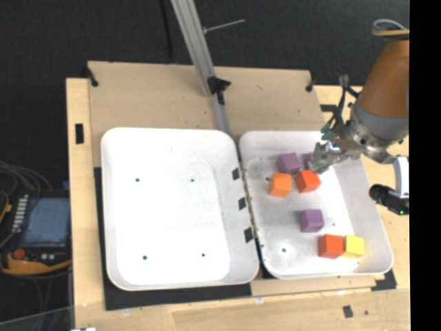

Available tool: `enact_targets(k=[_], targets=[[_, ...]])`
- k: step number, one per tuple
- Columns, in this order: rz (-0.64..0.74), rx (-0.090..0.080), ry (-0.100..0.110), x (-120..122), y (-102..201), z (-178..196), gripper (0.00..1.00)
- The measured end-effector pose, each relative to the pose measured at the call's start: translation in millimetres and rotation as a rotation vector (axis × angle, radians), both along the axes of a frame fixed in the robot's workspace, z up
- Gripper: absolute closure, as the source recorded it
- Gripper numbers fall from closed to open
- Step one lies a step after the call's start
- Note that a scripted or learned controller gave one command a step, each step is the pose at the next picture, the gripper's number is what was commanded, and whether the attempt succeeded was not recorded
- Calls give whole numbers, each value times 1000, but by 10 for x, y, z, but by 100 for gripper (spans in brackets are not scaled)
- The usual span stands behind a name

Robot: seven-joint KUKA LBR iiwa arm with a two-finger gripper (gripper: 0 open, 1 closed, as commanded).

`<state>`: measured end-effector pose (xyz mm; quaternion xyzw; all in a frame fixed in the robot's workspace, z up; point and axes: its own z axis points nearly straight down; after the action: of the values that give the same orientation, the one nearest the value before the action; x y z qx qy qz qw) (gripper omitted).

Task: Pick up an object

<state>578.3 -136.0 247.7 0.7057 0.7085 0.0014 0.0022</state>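
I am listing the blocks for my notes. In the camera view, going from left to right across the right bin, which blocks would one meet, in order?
orange block → upper purple block → red-orange block by the gripper → lower purple block → red-orange block near the front → yellow block.

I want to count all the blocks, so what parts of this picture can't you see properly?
- Gripper fingers: too small and blurred in the camera view to tell how they stand.
- Purple block beside it: something purple behind the gripper is hidden, maybe another block.
- Arm: cut off by the right edge.
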Motion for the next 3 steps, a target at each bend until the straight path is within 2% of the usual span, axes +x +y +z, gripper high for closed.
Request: enact_targets(k=[1, 2, 3], targets=[[1, 1, 6, 88, 452, -63, 100], [3, 2, 3, 146, 899, -16, 100], [4, 3, 2, 103, 1424, 62, 100]])
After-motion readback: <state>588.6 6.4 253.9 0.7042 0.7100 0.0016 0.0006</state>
